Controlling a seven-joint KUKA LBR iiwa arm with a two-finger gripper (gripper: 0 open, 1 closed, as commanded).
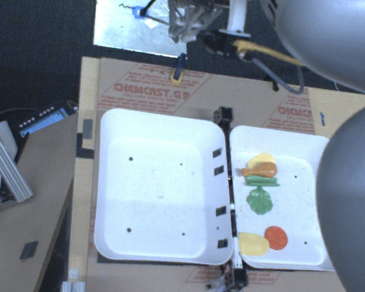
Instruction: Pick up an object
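Gripper point(183, 21) far above right-bin objects point(262, 201) (well apart)

Red "CHEMCAST GP" print on cardboard sheet point(151, 88) under bins.

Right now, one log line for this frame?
phase: pre-grasp | gripper: raised beyond bins, nothing visibly held | right bin: yellow, red, green, orange items | left bin: white

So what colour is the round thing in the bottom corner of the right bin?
The round thing is red-orange, seen clearly in the camera view, beside a yellow piece.
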